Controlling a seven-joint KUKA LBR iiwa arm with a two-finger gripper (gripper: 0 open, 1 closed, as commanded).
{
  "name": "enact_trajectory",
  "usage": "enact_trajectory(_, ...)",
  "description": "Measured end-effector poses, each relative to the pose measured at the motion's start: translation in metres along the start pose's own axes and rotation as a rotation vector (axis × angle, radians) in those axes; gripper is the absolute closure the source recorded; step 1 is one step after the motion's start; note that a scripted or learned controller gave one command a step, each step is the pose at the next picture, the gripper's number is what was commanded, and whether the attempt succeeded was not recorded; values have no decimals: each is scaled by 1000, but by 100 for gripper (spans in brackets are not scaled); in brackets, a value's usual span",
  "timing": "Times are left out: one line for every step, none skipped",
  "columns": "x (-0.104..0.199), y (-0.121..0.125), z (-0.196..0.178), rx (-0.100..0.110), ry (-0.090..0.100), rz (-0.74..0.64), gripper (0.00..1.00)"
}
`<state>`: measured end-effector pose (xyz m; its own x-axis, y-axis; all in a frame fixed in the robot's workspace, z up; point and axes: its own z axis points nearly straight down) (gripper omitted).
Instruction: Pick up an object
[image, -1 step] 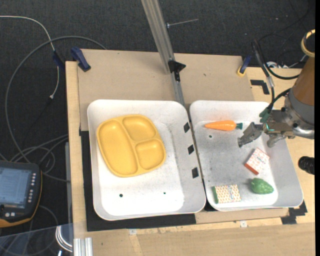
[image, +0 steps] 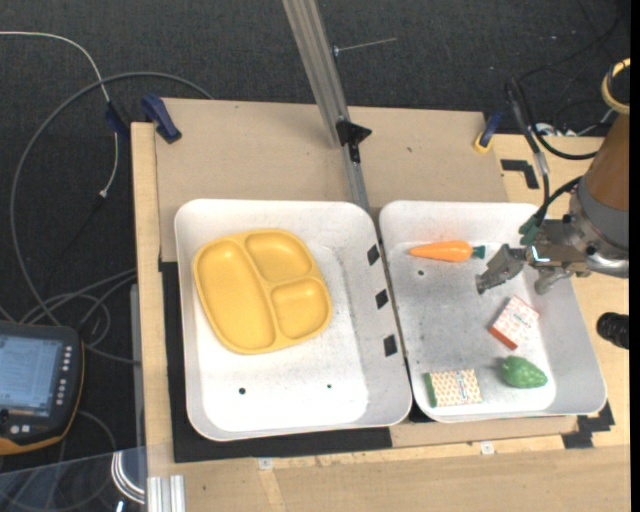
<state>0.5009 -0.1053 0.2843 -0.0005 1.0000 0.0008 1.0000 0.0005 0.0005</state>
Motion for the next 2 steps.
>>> enact_trajectory(-2, 0, 63, 9, 2, 1, 0)
enact_trajectory(-12, 0, 113, 8, 1, 2, 0)
